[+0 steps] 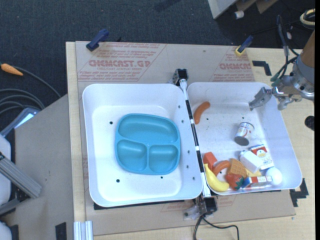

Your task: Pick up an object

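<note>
Two shallow white bins are seen side by side on the bench. In the left bin (95,134) a blue divided plate (148,144) is laid flat, near the middle. The right bin (285,134) is where the objects are gathered. An orange sausage (201,111) is found alone at the far left of that bin, close to the divider between the bins. A small silver can (244,131) is placed near the bin's centre, lying on its side, well apart from the sausage. Along the near edge a cluster is packed: a yellow banana (216,180) at the near left corner, a red piece (210,159) just beyond it, a white and red carton (257,158) to the right, and a white egg-like item (275,174) at the near right.

The gripper (272,96) is held over the far right part of the right bin, reached in from the right. Nothing is seen between its fingers, and whether they are spread or closed cannot be told from here. None of the objects is touched by it; the can is the nearest of them.
</note>
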Robot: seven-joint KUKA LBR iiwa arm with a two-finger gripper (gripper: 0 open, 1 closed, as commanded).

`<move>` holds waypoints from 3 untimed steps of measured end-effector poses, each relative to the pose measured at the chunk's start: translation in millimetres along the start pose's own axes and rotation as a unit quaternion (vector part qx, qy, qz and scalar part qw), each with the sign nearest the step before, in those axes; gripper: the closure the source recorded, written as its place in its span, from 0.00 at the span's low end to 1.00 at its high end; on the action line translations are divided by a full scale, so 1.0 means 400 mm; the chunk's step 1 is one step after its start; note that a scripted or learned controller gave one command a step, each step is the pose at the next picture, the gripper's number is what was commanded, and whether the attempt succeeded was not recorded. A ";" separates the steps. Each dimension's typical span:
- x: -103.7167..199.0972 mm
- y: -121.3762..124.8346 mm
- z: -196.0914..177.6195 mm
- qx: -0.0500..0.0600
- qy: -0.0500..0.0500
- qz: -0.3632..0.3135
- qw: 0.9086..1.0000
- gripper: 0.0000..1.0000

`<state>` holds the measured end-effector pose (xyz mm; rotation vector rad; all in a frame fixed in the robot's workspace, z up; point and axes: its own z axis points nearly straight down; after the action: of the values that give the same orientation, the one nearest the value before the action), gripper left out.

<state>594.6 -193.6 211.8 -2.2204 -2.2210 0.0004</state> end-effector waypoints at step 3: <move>0.046 0.026 0.292 -0.001 0.000 -0.001 1.000 1.00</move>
<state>604.9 -175.2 94.8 -2.2202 -2.2243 -0.0020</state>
